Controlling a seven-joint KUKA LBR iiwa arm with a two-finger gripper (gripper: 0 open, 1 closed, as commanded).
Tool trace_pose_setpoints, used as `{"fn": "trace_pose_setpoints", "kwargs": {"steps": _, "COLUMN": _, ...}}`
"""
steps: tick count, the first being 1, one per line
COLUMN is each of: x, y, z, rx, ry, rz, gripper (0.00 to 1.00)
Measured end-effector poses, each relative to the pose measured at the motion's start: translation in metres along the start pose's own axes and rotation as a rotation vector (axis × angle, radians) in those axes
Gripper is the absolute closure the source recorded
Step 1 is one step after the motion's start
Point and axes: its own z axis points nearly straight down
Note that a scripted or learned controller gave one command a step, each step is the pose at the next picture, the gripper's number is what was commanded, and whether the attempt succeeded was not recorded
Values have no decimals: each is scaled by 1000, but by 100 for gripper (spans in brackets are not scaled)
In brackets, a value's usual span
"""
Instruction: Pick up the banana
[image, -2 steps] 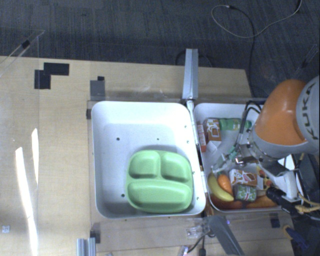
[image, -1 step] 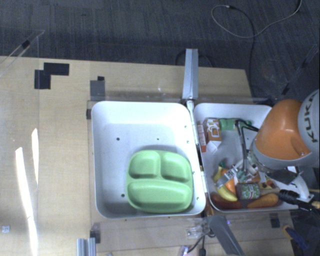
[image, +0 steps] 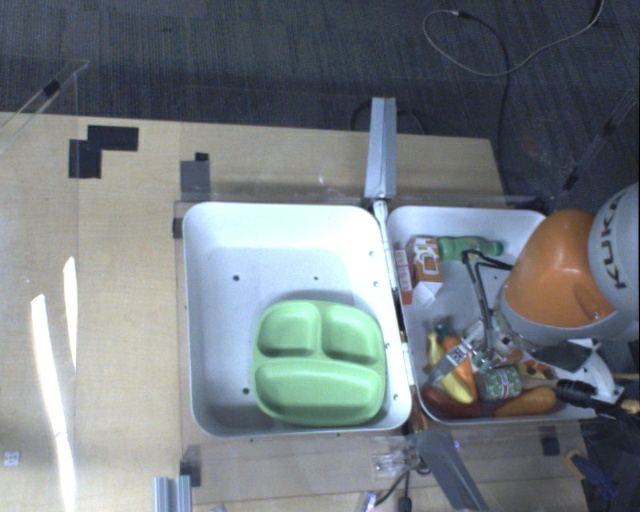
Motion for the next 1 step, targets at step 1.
{"fn": "trace_pose_setpoints", "kwargs": {"steps": 1, "x": 0, "y": 3, "z": -9, "rx": -3, "ry": 0, "rz": 1, "gripper": 100}}
